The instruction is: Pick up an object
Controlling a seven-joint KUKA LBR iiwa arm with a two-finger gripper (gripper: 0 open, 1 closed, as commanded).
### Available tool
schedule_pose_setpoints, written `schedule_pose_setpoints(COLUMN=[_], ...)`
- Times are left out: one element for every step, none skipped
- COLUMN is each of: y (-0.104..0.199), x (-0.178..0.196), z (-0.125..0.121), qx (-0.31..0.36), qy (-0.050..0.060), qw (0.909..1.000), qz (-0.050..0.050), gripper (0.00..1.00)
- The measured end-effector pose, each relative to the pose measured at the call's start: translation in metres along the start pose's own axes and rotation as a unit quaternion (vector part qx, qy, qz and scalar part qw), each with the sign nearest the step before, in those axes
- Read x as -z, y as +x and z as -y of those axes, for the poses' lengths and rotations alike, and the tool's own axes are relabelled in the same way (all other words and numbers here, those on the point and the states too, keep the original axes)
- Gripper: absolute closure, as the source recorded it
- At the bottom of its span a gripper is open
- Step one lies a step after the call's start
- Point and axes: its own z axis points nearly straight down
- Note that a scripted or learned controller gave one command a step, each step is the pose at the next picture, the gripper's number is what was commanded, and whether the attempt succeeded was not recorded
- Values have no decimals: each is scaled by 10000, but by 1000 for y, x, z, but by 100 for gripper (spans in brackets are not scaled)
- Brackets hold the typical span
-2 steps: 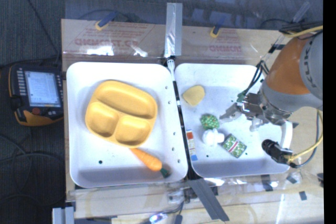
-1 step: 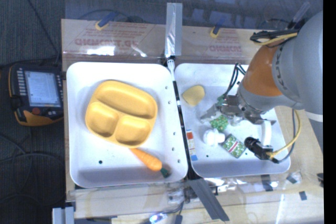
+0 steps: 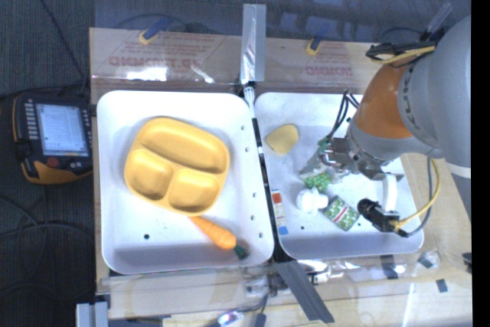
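From the camera view, the arm (image 3: 413, 107) reaches in over the right bin (image 3: 285, 241) from the worktop's right edge, and its gripper (image 3: 329, 161) hangs low near the middle of that bin. The gripper is seen from above, partly under the wrist, and I cannot tell how it is set; nothing can be made out in its grasp.

The things it could take lie close by. A small green item (image 3: 316, 181) sits just beside the gripper, toward the bin's near edge, perhaps touching it. A white lump (image 3: 310, 201) lies just beyond that, nearer still to the near edge. A green packet (image 3: 340, 213) rests beside the lump, its long axis slanting toward the bin's near right corner. A yellow piece (image 3: 282, 138) sits apart, near the divider and toward the far left corner of the right bin.

So the relation that counts: the nearest target, the green item, lies a short way from the gripper toward the near edge, slightly toward the divider. My judgement is that a small shift that way and a descent would suit.

The left bin (image 3: 107, 165) holds a yellow tray (image 3: 178, 163) and a carrot (image 3: 216, 235) by its near edge, well apart from the gripper.
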Motion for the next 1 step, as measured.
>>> schedule_pose_setpoints(y=[45], x=[126], z=[-22], qx=[158], qy=[-2], qw=[9999], qz=[25], gripper=[100])
